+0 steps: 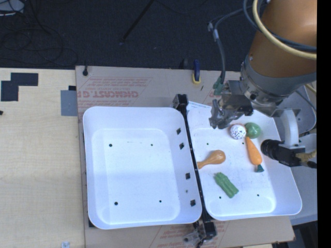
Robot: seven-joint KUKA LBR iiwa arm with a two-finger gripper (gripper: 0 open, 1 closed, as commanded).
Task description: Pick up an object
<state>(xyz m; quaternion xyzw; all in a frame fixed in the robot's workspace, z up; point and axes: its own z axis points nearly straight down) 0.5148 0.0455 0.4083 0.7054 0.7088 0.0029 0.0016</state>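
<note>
Left shallow white plastic bin (pixel 98 138): bare.
Right white bin (pixel 279 200): orange plastic gourd-shaped toy (pixel 212 159) near divider, likely light, rigid, slick; grasp across narrow neck.
Ridged green plastic piece (pixel 226 184) just beside.
Tool (pixel 220 119) above bin's far edge; finger state: cannot tell.

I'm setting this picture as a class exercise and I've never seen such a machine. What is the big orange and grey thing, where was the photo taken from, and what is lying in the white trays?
The big shape is a robot arm, grey with an orange band, reaching in from the right. At its end is a two-finger gripper, its "hand", hanging over the far edge of the right bin. The photo comes from one fixed camera above the bench, looking down at a slant. In that bin lie a speckled white ball, a green round object, an orange carrot, an orange gourd-shaped toy and a green ridged piece. The left bin sits beside it. Nothing can be seen between the gripper's fingers.
</note>
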